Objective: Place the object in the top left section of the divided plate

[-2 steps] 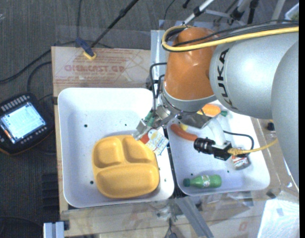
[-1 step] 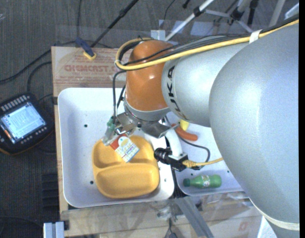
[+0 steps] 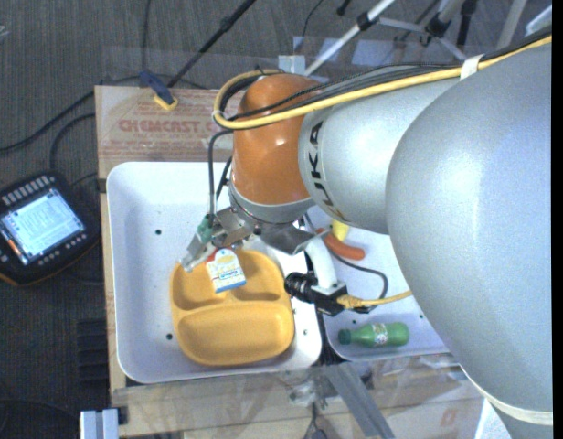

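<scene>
The arm comes in from three o'clock and bends down over the left bin (image 3: 135, 245), its orange band hanging above the yellow plate (image 3: 231, 323). The claw (image 3: 208, 236) sits at the plate's eleven o'clock corner, low over the rim. Whether it is open, closed or gripping cannot be told from here; the wrist hides most of it, and only a bit of grey and green hardware pokes out.

The object looks to be the small card (image 3: 227, 273), white and blue with a yellow patch. It lies in the plate's upper left section, toward that section's one o'clock side, close by the ridge that divides it from the upper right one. The card is just below the claw, and contact between the two cannot be made out.

Judged from this, the step in hand is the placing itself (or its very end): the card seems already inside the target section. The next move calls for a clean let-go if the card is held at all, then a straight lift so nothing drags it over the ridge.

In the right bin (image 3: 428, 341), at four o'clock from the plate, lie a green bottle (image 3: 377, 335) and an orange piece (image 3: 344, 245).
</scene>
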You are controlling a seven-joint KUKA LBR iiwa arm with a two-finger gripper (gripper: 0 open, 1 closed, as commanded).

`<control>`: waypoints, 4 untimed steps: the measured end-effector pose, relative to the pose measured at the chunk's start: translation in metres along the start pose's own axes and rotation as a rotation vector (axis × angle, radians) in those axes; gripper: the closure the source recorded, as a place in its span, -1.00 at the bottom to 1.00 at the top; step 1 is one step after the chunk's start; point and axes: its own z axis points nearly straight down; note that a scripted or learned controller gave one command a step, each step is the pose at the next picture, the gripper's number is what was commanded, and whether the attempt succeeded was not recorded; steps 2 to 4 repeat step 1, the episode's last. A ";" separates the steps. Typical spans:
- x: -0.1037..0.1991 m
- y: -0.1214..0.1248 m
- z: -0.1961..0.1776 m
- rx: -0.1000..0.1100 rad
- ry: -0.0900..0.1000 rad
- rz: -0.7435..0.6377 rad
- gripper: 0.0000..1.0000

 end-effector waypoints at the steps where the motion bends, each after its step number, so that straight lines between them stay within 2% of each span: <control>1: 0.050 -0.008 -0.003 0.001 -0.001 -0.074 -1.00; 4: 0.050 -0.008 -0.003 0.001 -0.001 -0.074 -1.00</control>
